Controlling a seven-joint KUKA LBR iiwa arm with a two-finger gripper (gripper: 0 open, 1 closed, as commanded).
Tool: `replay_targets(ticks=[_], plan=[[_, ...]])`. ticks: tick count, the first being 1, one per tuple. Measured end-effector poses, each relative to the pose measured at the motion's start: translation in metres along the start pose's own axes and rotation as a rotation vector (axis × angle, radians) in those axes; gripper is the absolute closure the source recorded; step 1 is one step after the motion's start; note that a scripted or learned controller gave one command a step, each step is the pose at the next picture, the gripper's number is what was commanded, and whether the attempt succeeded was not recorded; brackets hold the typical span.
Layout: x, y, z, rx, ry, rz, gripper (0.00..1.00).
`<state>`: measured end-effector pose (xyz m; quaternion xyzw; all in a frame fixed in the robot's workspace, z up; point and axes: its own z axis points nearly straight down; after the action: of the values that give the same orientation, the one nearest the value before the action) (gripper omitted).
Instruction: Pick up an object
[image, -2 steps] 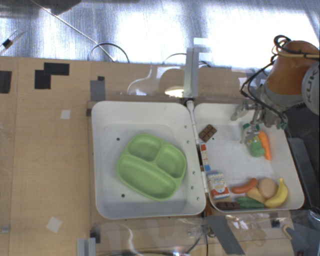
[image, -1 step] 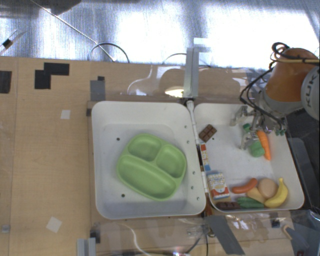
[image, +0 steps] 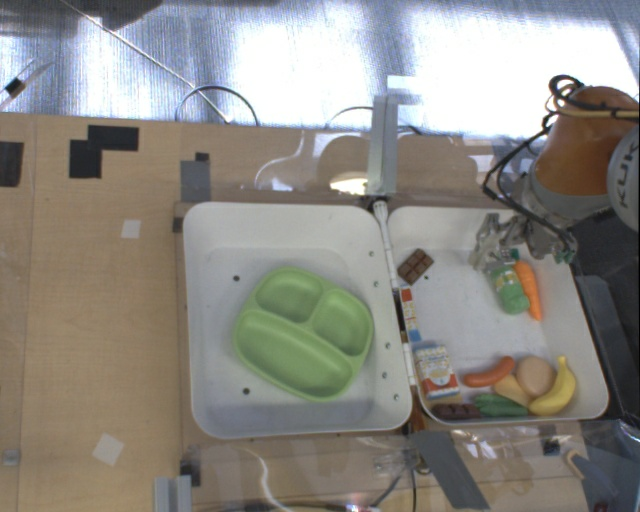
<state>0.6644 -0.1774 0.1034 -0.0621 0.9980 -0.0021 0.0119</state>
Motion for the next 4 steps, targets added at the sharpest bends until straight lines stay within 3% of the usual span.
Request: replay_targets(ticks=[1,2,3,4], plan=[[0.0,0.0,0.001,0.0,0.001,0.0,0.0],[-0.001,0.0,0.014,-0.003,0.011,-0.028,0.0],[0.023,0.013,0.015,-0.004,0.013,-0.055,0.0],[0.017,0.012,-0.002,0.001,-0.002,-0.056,1.0]])
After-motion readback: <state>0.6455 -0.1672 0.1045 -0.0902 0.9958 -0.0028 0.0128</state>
